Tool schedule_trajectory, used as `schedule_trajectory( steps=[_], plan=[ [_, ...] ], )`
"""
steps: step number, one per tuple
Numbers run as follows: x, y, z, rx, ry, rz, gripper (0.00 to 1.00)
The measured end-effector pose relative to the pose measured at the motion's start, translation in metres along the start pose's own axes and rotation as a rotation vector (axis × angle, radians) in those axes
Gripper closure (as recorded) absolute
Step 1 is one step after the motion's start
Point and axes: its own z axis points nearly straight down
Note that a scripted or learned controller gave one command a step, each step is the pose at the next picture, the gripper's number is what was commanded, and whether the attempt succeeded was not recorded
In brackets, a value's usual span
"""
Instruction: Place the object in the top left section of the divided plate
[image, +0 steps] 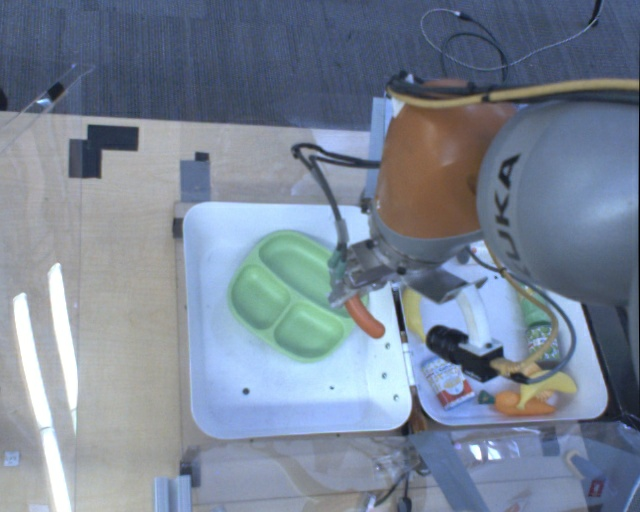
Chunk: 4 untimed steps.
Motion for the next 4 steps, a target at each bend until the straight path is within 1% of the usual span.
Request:
schedule_trajectory(
  steps=[1, 2, 3, 4],
  plan=[
    [0.030, 0.002, -0.020, -0.003, 0.000, -0.024, 1.00],
    [0.015, 0.027, 0.012, 0.001, 0.000, 0.040, 1.00],
    [-0.048, 0.053, -0.015, -0.002, -0.001, 0.211, 1.00],
    [-0.047, 0.053, -0.015, -0.002, -0.001, 0.211, 0.00]
  ],
)
